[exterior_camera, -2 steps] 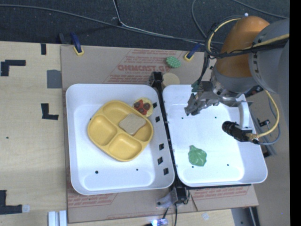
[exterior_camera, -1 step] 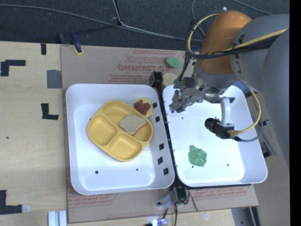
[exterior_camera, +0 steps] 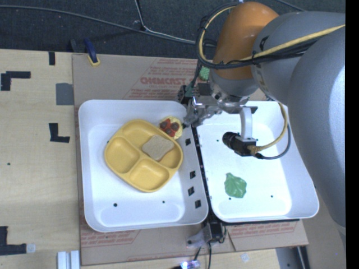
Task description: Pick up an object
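Two shallow white bins sit side by side on the desk [exterior_camera: 33, 150], on a sheet of brown cardboard [exterior_camera: 151, 80]. The left bin [exterior_camera: 95, 206] holds a yellow divided tray [exterior_camera: 132, 170] lying at a slant. A flat tan square, like a slice of bread [exterior_camera: 157, 147], rests in the tray's compartment nearest the divider between the bins. At the tray's far corner, close to that divider, sits a small red and dark object [exterior_camera: 170, 128] on a yellowish base. The right bin [exterior_camera: 291, 200] holds a crumpled green object [exterior_camera: 235, 185], lying alone on the bin floor, well apart from the tray and toward the near edge. The gripper [exterior_camera: 193, 108] hangs over the far end of the divider, just beside the red and dark object; whether it is open or closed cannot be told. A black cylinder [exterior_camera: 236, 143] with a cable hangs under the wrist, above the right bin.
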### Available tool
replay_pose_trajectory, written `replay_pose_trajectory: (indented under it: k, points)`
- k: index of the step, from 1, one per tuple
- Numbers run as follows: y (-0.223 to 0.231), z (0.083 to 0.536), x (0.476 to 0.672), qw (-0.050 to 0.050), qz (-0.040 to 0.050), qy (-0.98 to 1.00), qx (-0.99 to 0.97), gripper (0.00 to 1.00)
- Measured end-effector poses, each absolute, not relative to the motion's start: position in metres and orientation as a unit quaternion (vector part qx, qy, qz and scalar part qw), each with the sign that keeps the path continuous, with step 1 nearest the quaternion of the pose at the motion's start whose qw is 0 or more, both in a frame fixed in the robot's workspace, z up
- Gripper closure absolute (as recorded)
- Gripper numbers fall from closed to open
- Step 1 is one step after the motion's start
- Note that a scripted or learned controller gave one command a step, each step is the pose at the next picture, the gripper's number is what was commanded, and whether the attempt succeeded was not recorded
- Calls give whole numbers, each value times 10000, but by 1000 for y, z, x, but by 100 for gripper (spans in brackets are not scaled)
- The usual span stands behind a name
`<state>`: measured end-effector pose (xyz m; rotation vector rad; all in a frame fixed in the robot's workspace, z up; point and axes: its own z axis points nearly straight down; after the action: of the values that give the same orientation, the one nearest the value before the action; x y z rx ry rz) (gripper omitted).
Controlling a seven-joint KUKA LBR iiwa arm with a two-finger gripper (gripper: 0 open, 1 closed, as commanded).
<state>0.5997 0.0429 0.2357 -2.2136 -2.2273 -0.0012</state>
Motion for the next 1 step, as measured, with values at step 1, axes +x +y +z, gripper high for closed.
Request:
replay_pose_trajectory:
  k: [1]
  points:
    - [102,240,612,10,-4,-7096,-7046,100]
